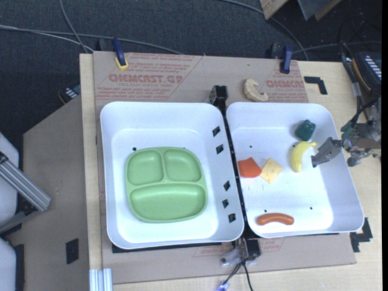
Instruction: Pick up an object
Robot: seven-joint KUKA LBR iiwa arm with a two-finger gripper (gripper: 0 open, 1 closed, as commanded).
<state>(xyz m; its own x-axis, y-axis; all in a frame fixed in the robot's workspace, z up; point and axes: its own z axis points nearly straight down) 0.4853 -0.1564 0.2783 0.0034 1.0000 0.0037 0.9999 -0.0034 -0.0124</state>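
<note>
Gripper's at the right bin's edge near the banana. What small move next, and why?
Probably ease the gripper a little further left and down over the banana. It sits at the right side of the right bin, its tip just beside the banana, which lies apart from the yellow block and just below the green piece, making it the nearest target.

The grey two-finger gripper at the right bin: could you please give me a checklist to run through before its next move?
1. Grey two-finger gripper over the right white bin: ok.
2. Curved yellow toy banana just beside the fingertips, not between them: ok as nearest target.
3. Finger opening: cannot tell.
4. Dark green block close above the banana, may crowd the grasp: not ok.
5. Orange wedge and pale yellow wedge apart from the banana: ok.
</note>
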